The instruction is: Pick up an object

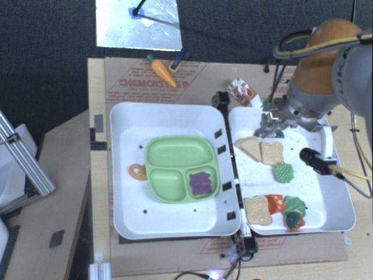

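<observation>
Camera view, looking down at a slant on both bins: we see the arm (326, 69) reaching in from the right, its gripper (269, 127) low over the far part of the right bin (338, 206). We cannot tell how the gripper is set, as it appears only as a small dark shape. Just near of it lie two tan bread slices (262, 151), overlapping each other, with a green knobbly ball (284, 172) beside them to the right. Along the near edge of the same bin we note a third bread slice (257, 210), a red piece (275, 203) touching it, and a green leafy toy (295, 210). In the left bin (125, 156) we see a green divided plate (178, 168) with a purple object (200, 183) in its near right compartment, and an orange ring (137, 171) just left of the plate. Beyond the bins, a toy carrot (162, 72) lies on the cardboard sheet (198, 77).
</observation>
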`<state>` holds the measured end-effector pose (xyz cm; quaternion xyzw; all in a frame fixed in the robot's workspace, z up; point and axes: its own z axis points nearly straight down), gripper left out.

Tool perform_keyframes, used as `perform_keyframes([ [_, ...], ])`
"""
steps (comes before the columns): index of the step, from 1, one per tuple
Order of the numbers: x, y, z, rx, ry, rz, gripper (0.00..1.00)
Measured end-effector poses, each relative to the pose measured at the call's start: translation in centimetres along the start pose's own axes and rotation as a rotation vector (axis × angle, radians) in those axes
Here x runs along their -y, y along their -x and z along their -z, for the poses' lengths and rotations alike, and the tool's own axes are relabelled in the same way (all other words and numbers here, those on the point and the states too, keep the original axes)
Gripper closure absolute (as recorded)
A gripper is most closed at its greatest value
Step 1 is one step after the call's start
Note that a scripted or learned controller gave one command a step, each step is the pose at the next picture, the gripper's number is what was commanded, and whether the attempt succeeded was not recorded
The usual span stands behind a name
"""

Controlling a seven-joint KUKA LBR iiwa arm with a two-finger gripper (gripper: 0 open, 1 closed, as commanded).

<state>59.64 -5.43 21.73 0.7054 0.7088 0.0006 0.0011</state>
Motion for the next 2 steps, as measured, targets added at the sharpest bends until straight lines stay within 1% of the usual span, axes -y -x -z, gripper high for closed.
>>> perform_keyframes([
  [1, 0.5, -0.1, 1.7, -0.001, 0.001, 0.001, 1.0],
  [2, 1.0, 1.3, 0.5, 0.0, -0.001, -0.004, 1.0],
])
